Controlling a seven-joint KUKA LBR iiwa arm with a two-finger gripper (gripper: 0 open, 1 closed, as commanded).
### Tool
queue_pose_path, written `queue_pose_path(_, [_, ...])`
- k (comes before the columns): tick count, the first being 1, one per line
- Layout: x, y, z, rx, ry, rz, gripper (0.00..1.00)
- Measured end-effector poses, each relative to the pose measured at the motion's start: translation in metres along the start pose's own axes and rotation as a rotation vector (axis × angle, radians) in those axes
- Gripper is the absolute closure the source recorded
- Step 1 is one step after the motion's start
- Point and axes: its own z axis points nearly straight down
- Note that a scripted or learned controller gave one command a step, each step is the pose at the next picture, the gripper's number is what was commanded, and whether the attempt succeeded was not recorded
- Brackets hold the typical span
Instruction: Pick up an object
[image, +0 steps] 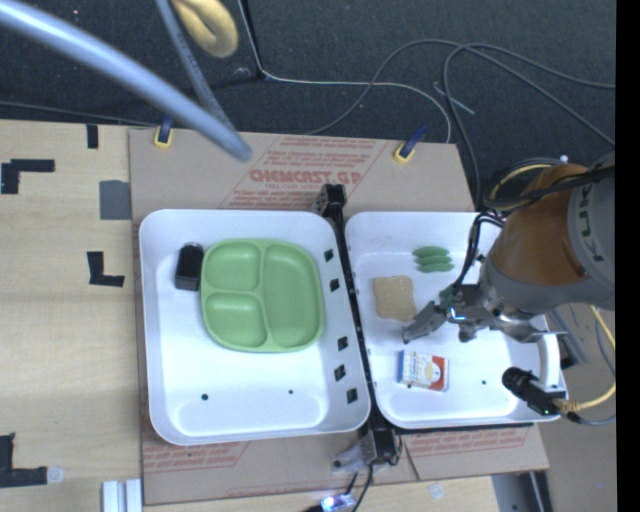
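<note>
Right bin (500, 400): gripper (440, 322) spread wide, holding nothing, tan sponge (394, 296) just beside it.

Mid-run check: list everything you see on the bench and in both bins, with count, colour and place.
Left bin: one, white, left side of the bench.
Right bin: one, white, beside it on the right.
Divided plate: one, light green, middle of the left bin.
Small block: one, black, touching the plate's left edge.
Pea pod: one, green, upper part of the right bin.
Sponge-like square: one, tan, right bin's centre-left.
Small box: one, white with blue and red, lower right bin.
Cardboard sheet: one, brown, under both bins.
Gripper: one, dark, over the right bin beside the tan square.
</note>
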Motion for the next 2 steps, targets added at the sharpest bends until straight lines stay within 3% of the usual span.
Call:
queue_pose_path(1, [-0.0006, -0.0063, 0.0638, 0.002, 0.001, 0.000, 0.00])
queue_pose_path(2, [-0.0004, -0.0058, 0.0692, -0.007, -0.001, -0.001, 0.00])
